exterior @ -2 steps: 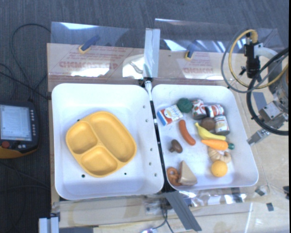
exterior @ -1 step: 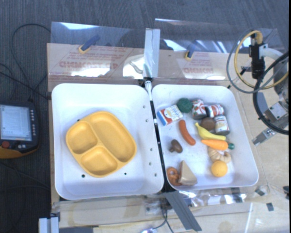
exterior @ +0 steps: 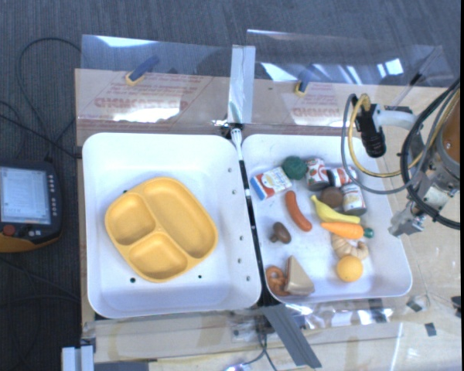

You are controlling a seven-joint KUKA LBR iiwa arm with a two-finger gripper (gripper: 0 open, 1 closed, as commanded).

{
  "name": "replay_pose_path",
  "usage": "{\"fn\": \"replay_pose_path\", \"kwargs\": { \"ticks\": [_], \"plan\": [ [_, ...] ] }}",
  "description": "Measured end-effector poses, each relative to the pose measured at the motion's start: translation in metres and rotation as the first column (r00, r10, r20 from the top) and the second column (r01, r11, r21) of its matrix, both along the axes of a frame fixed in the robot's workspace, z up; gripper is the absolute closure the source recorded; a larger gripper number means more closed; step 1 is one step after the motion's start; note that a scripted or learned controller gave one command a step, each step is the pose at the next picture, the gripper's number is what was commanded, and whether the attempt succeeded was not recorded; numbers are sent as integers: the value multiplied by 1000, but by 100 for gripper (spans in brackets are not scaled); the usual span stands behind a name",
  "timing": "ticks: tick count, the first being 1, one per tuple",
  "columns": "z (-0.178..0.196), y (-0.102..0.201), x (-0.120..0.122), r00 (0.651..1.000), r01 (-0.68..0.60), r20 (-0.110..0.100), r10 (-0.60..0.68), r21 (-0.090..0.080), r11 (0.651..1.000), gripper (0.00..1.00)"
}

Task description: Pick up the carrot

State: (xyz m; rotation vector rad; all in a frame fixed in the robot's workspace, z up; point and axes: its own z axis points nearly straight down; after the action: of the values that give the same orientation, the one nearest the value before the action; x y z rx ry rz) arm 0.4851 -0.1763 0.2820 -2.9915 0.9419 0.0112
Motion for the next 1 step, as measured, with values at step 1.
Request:
{"fn": "replay_pose_path", "kwargs": {
  "ticks": [1],
  "plan": [
    [20,-34,15,923,-384,7,384,1,923,100]
  ]
}}
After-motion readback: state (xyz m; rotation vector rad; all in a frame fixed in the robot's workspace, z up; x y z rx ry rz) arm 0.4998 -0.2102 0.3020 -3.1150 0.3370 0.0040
